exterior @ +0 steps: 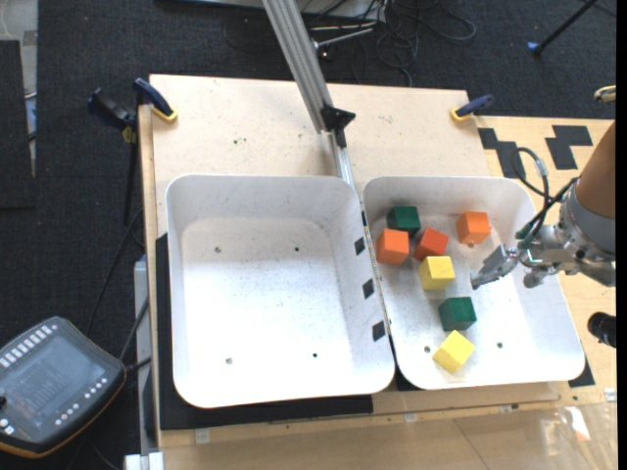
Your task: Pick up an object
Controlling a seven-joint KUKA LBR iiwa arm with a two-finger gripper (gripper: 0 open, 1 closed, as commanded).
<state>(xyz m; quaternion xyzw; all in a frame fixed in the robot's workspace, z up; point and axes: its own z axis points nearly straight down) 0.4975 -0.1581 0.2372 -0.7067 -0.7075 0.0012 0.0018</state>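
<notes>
Grey teach pendant (pixel 44 385) sits on dark carpet (pixel 78 27), left of the left bin (pixel 265 287) and cut off by the frame edge. Bins rest on a pale board (pixel 255 130) with clamps at its far corners. Right bin (pixel 549 346) holds seven blocks: two green, two orange, one red, two yellow. Gripper (pixel 490 269) hangs in the right bin, just right of one yellow block (pixel 437 271), nothing seen between its fingers; spread unclear. Arm (pixel 593 213) cropped at right.
</notes>
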